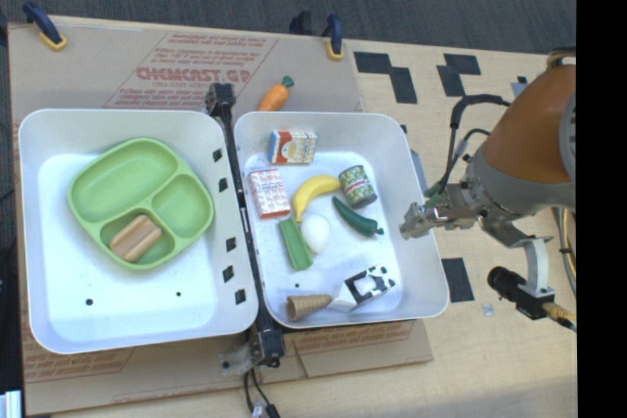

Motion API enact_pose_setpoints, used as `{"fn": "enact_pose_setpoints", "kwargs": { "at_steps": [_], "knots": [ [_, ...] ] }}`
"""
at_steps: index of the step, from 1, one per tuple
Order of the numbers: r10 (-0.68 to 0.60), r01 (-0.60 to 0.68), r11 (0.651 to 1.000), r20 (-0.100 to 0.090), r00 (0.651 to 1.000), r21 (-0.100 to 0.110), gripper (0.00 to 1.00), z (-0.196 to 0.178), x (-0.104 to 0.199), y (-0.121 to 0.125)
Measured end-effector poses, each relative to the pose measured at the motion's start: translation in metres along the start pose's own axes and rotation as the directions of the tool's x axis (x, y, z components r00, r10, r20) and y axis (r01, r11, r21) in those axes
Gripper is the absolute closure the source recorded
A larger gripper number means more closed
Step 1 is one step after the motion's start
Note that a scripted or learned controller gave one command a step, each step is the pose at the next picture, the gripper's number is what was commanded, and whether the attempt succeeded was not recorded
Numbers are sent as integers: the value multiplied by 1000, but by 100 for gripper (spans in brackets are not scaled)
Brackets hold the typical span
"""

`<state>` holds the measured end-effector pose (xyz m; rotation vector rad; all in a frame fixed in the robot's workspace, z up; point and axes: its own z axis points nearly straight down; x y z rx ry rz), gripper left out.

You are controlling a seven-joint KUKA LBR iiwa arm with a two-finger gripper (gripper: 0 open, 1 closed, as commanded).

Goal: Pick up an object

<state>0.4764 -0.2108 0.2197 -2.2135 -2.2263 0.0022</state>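
Observation:
The right bin (416, 173) holds several toy foods: a yellow banana (312, 193), a white egg (315, 232), a green can (356, 184), a dark green cucumber (357, 217), a green stick (294, 244), a small carton (292, 147), a red-and-white packet (265, 191), an ice cream cone (308, 306) and a black-and-white piece (369, 286). My gripper (415, 221) hovers over that bin's right rim, to the right of the cucumber, with nothing visibly between its fingers.
The left bin (39, 240) holds a green divided plate (108, 173) with a hot dog (135, 237) in one compartment. A toy carrot (275, 95) lies on the cardboard behind the bins. Clamps sit along the board's edges.

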Motion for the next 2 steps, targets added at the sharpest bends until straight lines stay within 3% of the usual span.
{"fn": "enact_pose_setpoints", "kwargs": {
  "at_steps": [1, 2],
  "knots": [
    [0, 0, 1000, 3, 1000, -5, 100, -47, -1, 1],
    [0, 0, 1000, 0, 1000, 0, 100, -4, 0, 0]
  ]
}}
